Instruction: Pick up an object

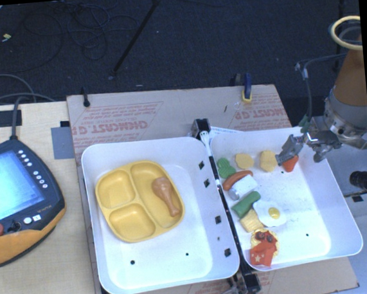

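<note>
Bins sit side by side on the bench: the left bin carries a yellow divided plate with a toy chicken drumstick lying in its right compartment. Along the left side of the right bin lie a green piece, a yellow chunk, a second yellow chunk, a toy hot dog, a fried egg and a pizza slice. Over that bin's upper right, the gripper has its fingers closed around a small orange-red piece, beside the second yellow chunk.
</note>
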You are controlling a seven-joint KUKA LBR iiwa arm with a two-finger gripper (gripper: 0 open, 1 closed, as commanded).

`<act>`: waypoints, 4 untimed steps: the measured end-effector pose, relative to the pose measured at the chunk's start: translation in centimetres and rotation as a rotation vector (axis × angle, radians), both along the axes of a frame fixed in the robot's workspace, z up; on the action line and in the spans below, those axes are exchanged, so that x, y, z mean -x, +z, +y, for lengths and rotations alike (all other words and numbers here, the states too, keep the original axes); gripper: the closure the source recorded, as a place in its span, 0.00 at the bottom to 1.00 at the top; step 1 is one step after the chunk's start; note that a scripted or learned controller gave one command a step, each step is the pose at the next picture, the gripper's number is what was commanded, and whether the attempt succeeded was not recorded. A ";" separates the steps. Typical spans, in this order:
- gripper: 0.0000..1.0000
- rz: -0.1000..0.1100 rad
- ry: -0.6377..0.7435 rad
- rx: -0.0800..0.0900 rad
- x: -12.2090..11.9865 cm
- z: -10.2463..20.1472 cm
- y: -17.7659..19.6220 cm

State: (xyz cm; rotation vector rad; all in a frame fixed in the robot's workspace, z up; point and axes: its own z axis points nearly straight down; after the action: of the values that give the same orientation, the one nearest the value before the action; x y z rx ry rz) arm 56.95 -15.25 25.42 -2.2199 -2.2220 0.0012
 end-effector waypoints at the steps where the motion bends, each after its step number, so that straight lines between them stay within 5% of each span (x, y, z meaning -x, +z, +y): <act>1: 1.00 0.002 0.000 -0.001 0.0 -0.1 1.0; 2: 1.00 0.003 -0.002 -0.002 0.1 -0.3 1.9; 3: 1.00 0.010 0.003 -0.005 3.0 6.2 -2.9; 4: 1.00 -0.006 0.006 -0.003 4.4 12.2 5.5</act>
State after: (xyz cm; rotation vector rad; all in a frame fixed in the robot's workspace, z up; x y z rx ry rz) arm 52.54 -3.09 30.94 -2.2146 -2.2306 -0.0083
